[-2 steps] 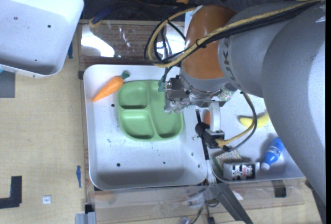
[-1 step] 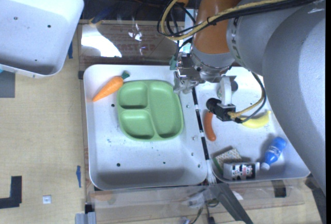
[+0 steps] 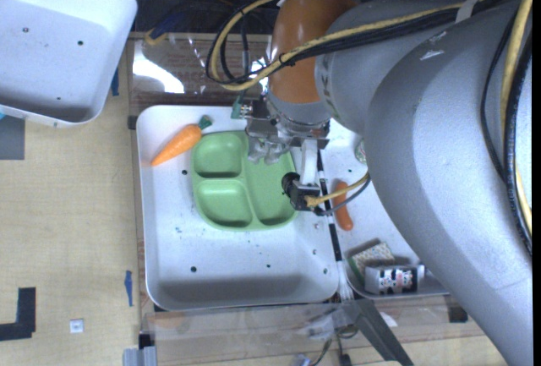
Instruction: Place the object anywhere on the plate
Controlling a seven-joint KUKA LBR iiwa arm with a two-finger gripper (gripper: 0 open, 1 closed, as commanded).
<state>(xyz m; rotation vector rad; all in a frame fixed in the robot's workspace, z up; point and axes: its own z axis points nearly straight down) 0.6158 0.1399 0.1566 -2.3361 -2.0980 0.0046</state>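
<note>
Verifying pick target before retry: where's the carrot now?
Camera view: the carrot lies on the floor of the bin, in its upper-left corner, just left of the green plate and not on it.

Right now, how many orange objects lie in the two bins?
2. A carrot lies by the green plate's upper left corner; a smaller orange object lies right of the plate, by the left bin's right rim. The arm may hide more.

Your grey arm reaches in from the right, its orange band above the wrist, the pincer pointed down, hanging low.
</note>
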